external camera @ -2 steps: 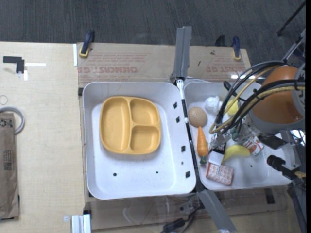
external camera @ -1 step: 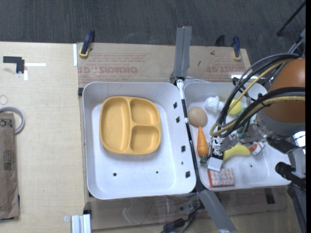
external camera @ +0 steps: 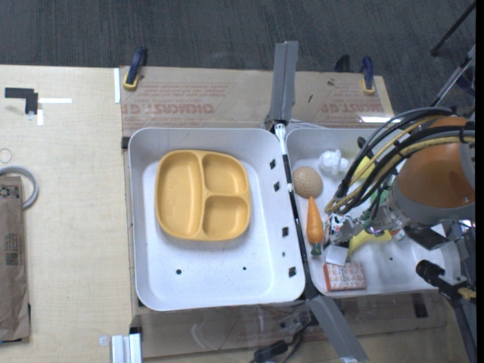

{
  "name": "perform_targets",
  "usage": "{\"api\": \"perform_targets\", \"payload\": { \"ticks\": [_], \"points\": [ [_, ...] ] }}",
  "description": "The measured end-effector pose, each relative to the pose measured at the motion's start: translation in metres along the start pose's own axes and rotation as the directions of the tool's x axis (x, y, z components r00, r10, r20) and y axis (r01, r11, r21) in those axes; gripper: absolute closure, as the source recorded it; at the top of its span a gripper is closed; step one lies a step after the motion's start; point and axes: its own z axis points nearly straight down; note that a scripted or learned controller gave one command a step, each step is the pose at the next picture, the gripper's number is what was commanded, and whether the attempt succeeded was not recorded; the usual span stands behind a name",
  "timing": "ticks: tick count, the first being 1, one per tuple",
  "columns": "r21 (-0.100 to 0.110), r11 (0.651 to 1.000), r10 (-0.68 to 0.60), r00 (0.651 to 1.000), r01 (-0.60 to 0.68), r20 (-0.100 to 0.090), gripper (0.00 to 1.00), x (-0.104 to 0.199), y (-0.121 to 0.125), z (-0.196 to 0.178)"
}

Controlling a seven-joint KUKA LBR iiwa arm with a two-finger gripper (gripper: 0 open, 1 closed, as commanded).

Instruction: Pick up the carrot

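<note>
The carrot (external camera: 314, 220) lay unlifted in the right bin (external camera: 393, 277); the end effector (external camera: 338, 229) hovered beside it, its state impossible to tell.

cardboard sheet (external camera: 227, 104) | red print, upside down, reads roughly "CHEMCUT'S GROUT", repeated at right

Dark grey carpet floor (external camera: 227, 21) across the top, faint ribbed texture. Light wood bench (external camera: 68, 218) fills the left side. Brown cardboard sheet (external camera: 204, 100) with red print lies on it, pinned at the back edge by two blue-and-yellow clamps (external camera: 134, 68), one toward each end. Grey upright bar (external camera: 284, 82) stands at the middle of the back edge. Brown paper bag (external camera: 11, 255) at far left. Lighting even, soft shadows.
</note>
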Motion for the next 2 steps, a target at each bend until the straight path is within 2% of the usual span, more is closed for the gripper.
{"api": "perform_targets", "payload": {
  "ticks": [1,2],
  "points": [
    [-0.013,0.995,-0.104,0.995,0.104,0.0,0.0,-0.018,-0.004,0.005],
    [-0.01,0.98,-0.197,0.98,0.197,-0.002,0.0,-0.055,-0.014,0.006]
  ]
}}
